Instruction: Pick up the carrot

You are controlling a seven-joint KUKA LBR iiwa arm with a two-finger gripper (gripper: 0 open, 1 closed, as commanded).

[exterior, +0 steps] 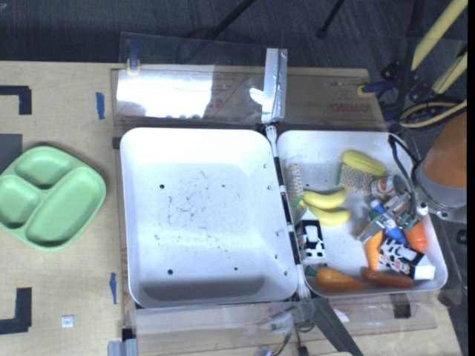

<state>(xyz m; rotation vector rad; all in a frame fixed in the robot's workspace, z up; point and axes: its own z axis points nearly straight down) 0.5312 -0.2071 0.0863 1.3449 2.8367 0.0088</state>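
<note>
The long orange tapered carrot lies along the near wall of the right white bin, axis parallel to that wall. The gripper hovers beyond it, apparently toward the far-right; jaw state indeterminate.

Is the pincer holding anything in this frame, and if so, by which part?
It cannot be told. The pincer sits low among the clutter in the right bin, and its tips are hidden. The carrot lies apart, by the bin's near edge, untouched.
</note>
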